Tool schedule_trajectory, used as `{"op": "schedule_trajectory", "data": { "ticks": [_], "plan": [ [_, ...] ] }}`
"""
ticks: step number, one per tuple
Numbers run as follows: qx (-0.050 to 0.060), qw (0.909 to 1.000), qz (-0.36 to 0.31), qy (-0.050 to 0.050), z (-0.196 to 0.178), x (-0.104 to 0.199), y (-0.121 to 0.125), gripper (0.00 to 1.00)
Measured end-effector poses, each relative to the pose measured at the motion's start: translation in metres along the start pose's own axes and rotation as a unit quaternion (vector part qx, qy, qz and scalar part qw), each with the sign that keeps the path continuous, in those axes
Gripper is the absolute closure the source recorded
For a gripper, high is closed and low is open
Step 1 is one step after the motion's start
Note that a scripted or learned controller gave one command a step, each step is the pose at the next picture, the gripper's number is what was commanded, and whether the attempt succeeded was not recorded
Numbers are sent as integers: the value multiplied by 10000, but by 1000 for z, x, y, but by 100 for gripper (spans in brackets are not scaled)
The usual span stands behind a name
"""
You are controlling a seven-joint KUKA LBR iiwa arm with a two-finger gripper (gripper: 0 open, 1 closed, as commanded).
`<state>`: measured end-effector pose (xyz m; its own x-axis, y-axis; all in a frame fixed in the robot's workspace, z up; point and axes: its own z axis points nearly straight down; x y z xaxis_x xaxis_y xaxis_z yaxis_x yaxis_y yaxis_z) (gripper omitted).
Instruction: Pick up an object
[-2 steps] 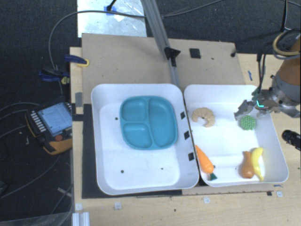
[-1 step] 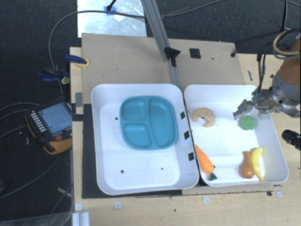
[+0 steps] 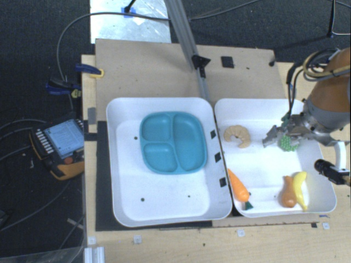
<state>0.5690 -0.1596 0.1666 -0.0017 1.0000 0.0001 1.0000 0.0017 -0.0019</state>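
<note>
Arm (image 3: 329, 86) enters from the right edge of the frame, orange band visible above the wrist, and reaches down into the upper right part of the right bin (image 3: 258, 106). Gripper (image 3: 283, 137) sits low over that bin's floor; fingers look spread, one metal finger (image 3: 270, 137) sticking out to the left, and a small green object (image 3: 286, 143) sits right at the fingertips. Can't confirm the green object is pinched between the fingers, only that it's touching or just beside them. Other items in the right bin: a tan croissant-shaped piece (image 3: 238, 135) at upper left, well apart from the gripper; a carrot (image 3: 239, 187) along the left wall at the bottom; a banana (image 3: 300, 188) lying against an orange-brown item (image 3: 288, 193) at lower right. Left bin (image 3: 123, 201) holds a blue divided plate (image 3: 173, 142), three compartments, centered in the upper half.
</note>
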Motion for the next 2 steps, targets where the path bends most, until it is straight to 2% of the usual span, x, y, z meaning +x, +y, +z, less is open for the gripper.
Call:
{"op": "schedule_trajectory", "data": {
  "ticks": [2],
  "plan": [
    [-33, 10000, 9, -5, 81, 4, 0, 0]
  ]
}}
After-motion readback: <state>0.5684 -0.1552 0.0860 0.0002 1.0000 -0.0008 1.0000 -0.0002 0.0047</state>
